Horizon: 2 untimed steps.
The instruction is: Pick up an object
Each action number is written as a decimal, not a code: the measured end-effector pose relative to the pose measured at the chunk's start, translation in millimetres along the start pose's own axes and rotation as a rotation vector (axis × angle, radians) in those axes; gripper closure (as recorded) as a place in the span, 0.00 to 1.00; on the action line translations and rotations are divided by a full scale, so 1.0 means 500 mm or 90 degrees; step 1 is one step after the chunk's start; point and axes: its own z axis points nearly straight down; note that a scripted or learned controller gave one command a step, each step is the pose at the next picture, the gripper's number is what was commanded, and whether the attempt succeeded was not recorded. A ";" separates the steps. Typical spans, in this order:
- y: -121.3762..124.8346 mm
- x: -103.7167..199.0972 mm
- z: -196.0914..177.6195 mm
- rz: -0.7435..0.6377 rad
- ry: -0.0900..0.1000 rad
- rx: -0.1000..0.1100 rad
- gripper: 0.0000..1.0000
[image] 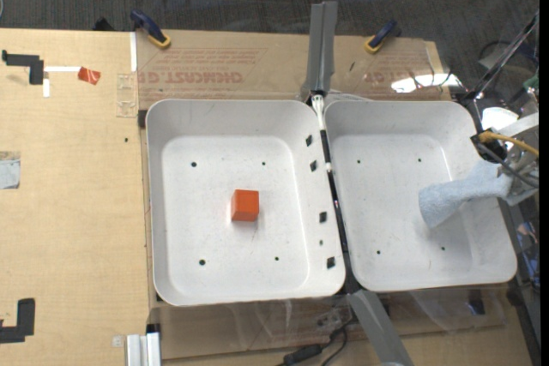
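Note:
An orange-red cube (245, 206) rests on the floor of the left bin (171, 270), a little below its middle. In the right bin (369, 270), a pale blue-grey cloth (446, 197) stretches from the bin's middle toward its right rim, its right end raised. The gripper (508, 171) is at the right rim, at the cloth's raised end, largely cut off by the frame edge. Whether it grips the cloth is unclear.
A grey divider bar (323, 47) runs between the bins. Two clamps (151, 28) (381, 37) hold cardboard behind them. A wooden board (69, 210) lies on the left. Cables and hardware (502, 120) crowd the right edge.

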 end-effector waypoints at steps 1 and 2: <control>0.020 0.089 -0.036 0.001 0.001 0.000 1.00; 0.024 0.115 -0.049 0.004 0.001 -0.001 1.00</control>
